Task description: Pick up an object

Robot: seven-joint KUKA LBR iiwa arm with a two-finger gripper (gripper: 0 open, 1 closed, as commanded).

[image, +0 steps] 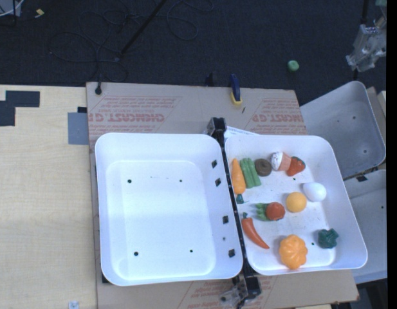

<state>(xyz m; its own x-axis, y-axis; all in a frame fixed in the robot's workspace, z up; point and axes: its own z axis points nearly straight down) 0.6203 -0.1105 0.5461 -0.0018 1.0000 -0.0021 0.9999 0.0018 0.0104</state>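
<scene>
The right white bin [347, 197] holds several toy foods. An orange carrot [237, 176] and a green pod [250, 172] lie near its left wall. A brown disc [263, 167], a white and orange mushroom [279, 161] and a red-orange piece [296, 166] sit along the back. A white egg [313, 191], a yellow-orange ball [296, 202] and a red tomato with green leaves [271, 211] lie mid-bin. A red chili [253, 232], an orange pumpkin [293, 252] and dark green broccoli [327, 238] are at the front.
The left white bin [103, 192] stands beside the right one on a cardboard sheet [153, 111]. A grey metal plate [343, 131] leans at the right. A pale metallic fixture [367, 45] is at the top right; a small green ball [293, 64] lies on the dark floor.
</scene>
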